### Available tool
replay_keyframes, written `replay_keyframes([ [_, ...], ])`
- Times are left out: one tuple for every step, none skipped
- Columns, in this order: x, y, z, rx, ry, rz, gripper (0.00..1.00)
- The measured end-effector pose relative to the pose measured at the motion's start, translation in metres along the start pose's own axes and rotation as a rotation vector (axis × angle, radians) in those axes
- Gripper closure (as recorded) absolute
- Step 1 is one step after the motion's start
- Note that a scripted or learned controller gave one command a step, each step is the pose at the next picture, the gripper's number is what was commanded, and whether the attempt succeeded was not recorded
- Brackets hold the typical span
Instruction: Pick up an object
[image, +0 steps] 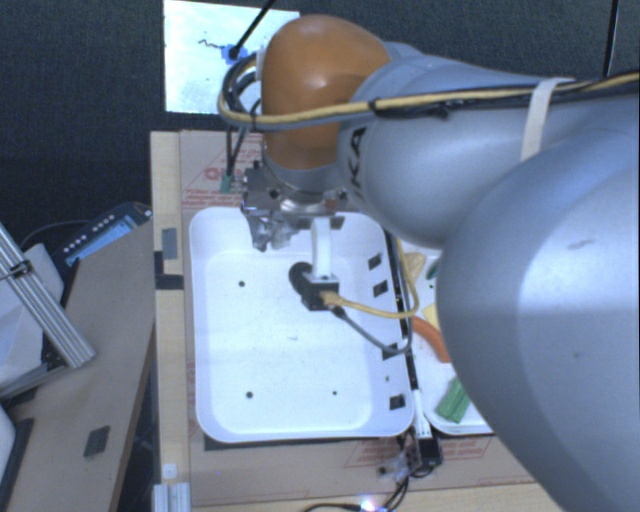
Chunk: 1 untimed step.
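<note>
Your gripper (268, 235) hangs at the far edge of the left bin (215, 330); you cannot tell whether it is clenched or released. The arm (520, 250) hides most of the right bin (468, 429), where a green piece (452, 400) and an orange piece (433, 341) peek out.

An orange piece (433, 340), long and tapered, lies at a slant in the right bin (462, 430), close to its left wall. Just beside it, nearer the bin's front rim, lies a green block (452, 401), also slanted. Further back along the same wall a pale yellow-green scrap (414, 266) peeks out. The arm hides part of each.
</note>
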<state>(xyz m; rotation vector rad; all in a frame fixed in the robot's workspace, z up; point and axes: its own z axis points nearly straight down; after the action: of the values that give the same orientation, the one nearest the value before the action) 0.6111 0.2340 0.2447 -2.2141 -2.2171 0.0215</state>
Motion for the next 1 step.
replay_keyframes([
  [-0.0002, 0.0410, -0.1378, -0.032, 0.009, -0.003, 1.00],
])
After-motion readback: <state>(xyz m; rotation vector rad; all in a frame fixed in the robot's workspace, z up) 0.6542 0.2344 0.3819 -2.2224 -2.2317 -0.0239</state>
